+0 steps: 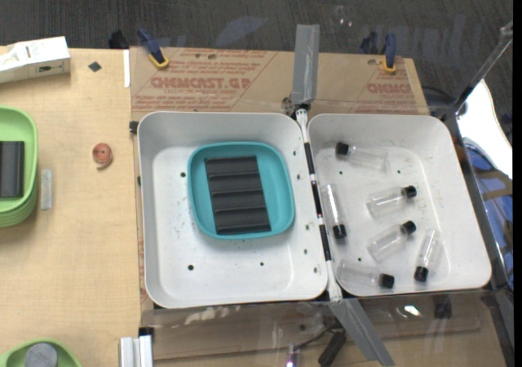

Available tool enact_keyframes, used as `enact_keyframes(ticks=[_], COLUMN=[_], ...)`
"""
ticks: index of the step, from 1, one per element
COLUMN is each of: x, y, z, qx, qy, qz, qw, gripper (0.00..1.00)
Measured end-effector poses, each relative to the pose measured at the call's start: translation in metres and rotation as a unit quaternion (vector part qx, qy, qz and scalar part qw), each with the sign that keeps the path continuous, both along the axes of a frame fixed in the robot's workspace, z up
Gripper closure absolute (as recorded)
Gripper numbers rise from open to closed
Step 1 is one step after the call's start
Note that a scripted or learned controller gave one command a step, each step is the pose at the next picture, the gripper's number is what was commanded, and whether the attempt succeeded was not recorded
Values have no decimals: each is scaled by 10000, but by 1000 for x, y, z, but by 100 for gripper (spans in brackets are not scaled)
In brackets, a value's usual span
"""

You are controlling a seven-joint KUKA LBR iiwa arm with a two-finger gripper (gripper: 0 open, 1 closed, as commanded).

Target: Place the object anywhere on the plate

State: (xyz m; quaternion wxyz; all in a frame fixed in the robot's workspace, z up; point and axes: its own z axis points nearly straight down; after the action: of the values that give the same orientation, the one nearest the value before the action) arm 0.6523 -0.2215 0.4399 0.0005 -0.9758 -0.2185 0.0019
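Two white bins were set side by side on the bench. In the left bin (pixel 167 263) a teal plate (pixel 198 187) was seen, with a black ribbed block (pixel 236 194) laid on its middle. The clear vials (pixel 390 201) (six or so, each black-capped) were scattered on their sides in the right bin (pixel 444 163), apart from the plate; one vial (pixel 330 209) was lying along the wall next to the left bin. How far the pincer was open, or whether anything was held by it, could not be told.
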Motion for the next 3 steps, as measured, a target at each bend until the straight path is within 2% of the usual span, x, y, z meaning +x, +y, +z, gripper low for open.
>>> enact_keyframes(ticks=[1, 2, 3], x=[-3, -3, -3], y=[-1, -1, -2], z=[-1, -1, 0], qx=[1, 1, -2], qy=[9, 9, -2], qz=[-532, -532, -1186], qw=[9986, 9986, 9929], gripper=[0, 0, 0])
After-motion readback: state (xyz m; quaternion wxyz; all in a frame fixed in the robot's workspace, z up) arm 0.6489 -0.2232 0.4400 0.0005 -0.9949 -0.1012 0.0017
